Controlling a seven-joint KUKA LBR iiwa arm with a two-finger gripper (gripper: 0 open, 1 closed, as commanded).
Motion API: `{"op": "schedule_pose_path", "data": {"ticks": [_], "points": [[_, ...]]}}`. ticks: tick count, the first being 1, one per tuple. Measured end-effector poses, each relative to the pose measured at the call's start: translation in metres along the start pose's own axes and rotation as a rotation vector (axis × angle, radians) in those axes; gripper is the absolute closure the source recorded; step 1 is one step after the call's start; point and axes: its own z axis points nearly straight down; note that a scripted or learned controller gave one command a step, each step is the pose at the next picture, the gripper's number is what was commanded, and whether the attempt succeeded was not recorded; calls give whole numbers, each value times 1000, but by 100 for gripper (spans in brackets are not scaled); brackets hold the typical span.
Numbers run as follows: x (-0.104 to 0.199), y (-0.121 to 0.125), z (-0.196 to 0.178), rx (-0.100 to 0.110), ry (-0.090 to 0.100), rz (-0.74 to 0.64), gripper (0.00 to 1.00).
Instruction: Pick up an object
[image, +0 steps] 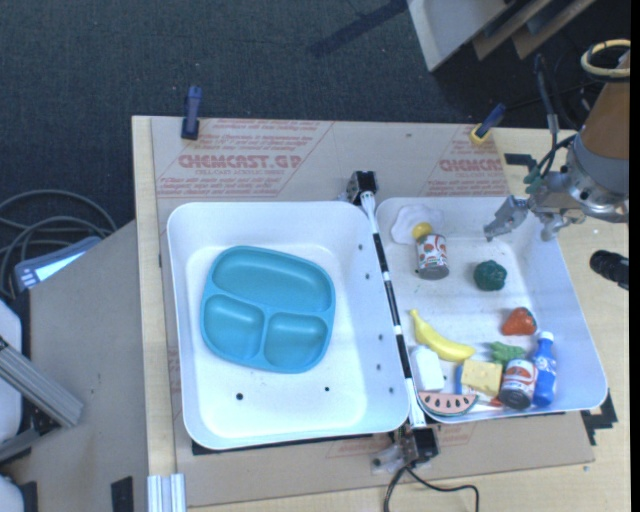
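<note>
My gripper (521, 226) hovers over the far right part of the right bin (575, 290), open, with nothing between its fingers. Just below and left of it lies a dark green round object (489, 275). A small red-and-white can (432, 255) stands to the left, with a white and yellow item (414, 224) behind it. Nearer the front lie a red fruit (518, 322), a banana (441, 343), a cheese wedge (481, 377), a watermelon slice (447, 403), a second can (516, 385) and a blue bottle (544, 368).
The left bin (190, 250) holds a blue divided plate (268, 308). A black hinge strip (385, 290) runs between the two bins. Blue clamps (191, 110) sit at the board's far edge. The arm's grey wrist (600, 170) reaches in from the right.
</note>
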Motion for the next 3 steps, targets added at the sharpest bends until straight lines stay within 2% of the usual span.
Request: {"op": "schedule_pose_path", "data": {"ticks": [1,2,3], "points": [[7,-24,106,0,0,1,0],[-31,-97,106,5,9,-2,0],[-34,-97,96,0,1,1,100]]}}
